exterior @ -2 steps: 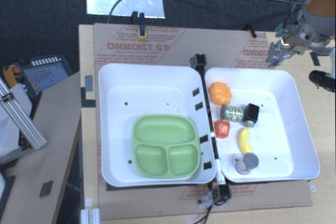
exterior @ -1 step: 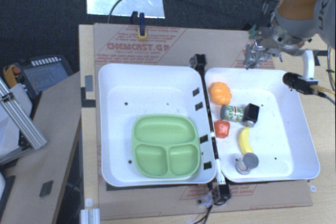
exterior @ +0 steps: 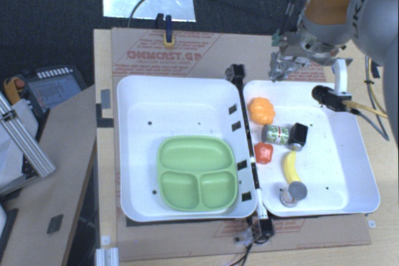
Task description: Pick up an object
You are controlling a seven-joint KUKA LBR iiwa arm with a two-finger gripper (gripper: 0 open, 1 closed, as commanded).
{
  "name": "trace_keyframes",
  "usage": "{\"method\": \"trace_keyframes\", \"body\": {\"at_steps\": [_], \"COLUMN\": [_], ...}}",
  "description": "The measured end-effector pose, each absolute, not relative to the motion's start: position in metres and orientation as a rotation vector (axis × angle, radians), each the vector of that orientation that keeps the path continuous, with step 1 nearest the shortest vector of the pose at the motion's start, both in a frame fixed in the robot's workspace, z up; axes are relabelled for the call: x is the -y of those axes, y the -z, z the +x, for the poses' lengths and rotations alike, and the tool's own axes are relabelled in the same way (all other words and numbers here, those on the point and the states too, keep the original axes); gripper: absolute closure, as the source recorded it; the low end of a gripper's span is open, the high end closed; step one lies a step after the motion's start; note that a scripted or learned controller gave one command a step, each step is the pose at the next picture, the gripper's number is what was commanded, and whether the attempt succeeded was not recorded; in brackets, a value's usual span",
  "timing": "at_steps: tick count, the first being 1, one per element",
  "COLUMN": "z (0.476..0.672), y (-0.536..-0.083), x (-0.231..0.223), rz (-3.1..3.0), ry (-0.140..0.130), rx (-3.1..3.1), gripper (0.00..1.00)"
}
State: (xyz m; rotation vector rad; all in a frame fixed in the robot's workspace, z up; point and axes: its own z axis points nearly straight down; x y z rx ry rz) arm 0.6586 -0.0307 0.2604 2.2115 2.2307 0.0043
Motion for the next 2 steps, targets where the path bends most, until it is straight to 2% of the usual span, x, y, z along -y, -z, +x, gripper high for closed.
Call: {"method": "trace_keyframes", "body": {"at_steps": [2], "z": [0.667], "y": [-0.227], "x": [-0.071], "rz": [2.211], "ry": [-0.004], "rx": [-2.233], "gripper": [1.00]}}
